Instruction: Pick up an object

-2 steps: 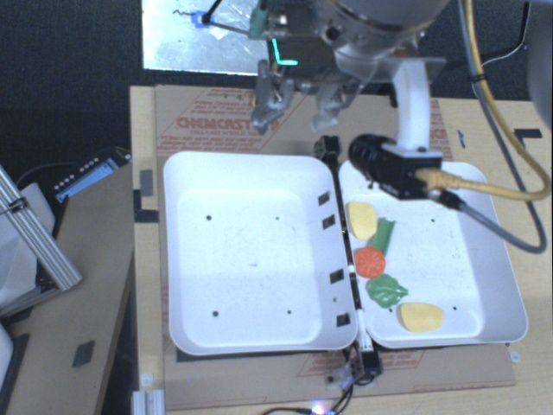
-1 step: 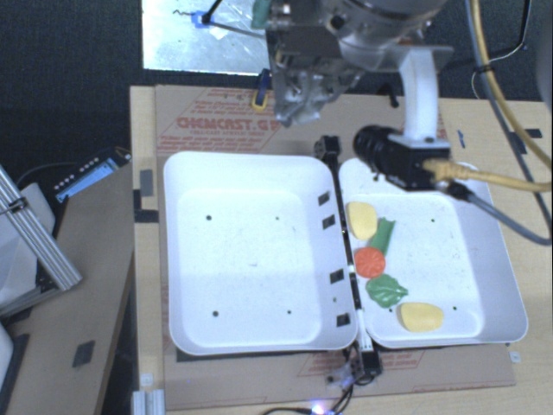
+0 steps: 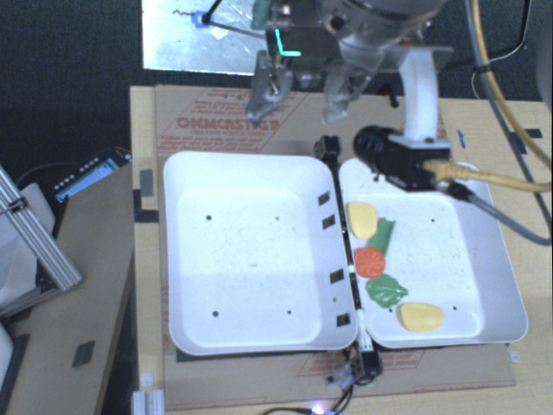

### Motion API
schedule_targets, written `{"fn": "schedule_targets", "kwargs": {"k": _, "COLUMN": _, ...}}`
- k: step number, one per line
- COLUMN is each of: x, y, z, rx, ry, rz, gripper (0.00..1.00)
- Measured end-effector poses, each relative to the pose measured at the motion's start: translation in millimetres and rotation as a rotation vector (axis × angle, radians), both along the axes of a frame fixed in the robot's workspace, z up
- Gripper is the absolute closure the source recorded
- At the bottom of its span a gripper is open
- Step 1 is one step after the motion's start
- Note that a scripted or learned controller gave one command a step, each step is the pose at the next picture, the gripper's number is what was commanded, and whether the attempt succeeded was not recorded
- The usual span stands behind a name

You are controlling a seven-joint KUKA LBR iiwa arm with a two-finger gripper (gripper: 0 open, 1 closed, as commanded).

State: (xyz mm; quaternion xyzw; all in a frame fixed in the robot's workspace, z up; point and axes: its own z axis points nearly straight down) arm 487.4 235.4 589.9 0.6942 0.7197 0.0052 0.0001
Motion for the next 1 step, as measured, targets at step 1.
{"fn": "schedule_targets", "kwargs": {"k": 1, "x": 0.2, "y": 0.1, "z": 11.5, "rx": 0.002, "ry": -0.002, "rz": 0.003, "gripper": 1.00}}
